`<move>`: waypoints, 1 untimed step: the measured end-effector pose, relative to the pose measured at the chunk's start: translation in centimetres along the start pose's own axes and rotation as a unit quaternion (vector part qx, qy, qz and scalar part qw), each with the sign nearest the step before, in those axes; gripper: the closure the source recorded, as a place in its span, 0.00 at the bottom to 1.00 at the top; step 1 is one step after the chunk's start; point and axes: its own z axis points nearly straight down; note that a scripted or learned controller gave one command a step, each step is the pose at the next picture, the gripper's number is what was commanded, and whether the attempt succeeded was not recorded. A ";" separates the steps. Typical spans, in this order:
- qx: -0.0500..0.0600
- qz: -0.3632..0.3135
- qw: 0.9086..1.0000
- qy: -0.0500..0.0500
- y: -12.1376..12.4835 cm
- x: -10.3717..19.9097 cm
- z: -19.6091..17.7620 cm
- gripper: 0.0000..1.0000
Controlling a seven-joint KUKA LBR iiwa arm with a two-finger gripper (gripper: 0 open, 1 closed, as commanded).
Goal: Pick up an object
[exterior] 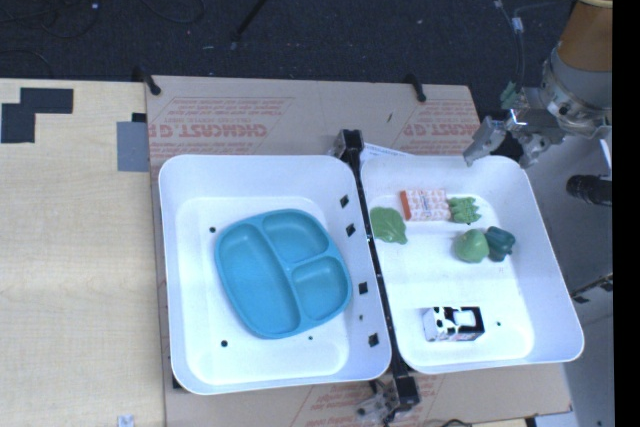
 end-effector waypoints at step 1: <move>-0.006 -0.001 1.000 -0.001 0.2 0.0 -0.8 0.00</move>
